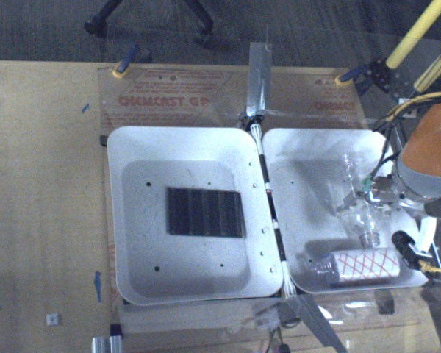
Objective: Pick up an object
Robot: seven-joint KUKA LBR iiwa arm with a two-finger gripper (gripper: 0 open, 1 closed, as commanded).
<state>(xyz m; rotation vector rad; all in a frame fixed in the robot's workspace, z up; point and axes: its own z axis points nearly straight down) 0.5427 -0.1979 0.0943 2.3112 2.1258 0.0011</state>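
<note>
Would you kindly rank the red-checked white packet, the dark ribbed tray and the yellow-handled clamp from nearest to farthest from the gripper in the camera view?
Measured from the gripper, in the right bin:
1. Red-checked white packet, just below it at that bin's near edge.
2. Dark ribbed tray, in the left bin's middle.
3. Yellow-handled clamp, on the bench's far left.

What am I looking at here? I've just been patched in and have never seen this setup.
One camera looks down at a slant on a bench with two shallow white bins. The left bin holds a dark ribbed rectangular pad. The right bin holds a white packet with red crosshatching near its front wall. The grey robot arm with an orange band reaches in from the right; its hand, a see-through part, hangs over the right bin. I cannot tell whether it grips anything.
</note>
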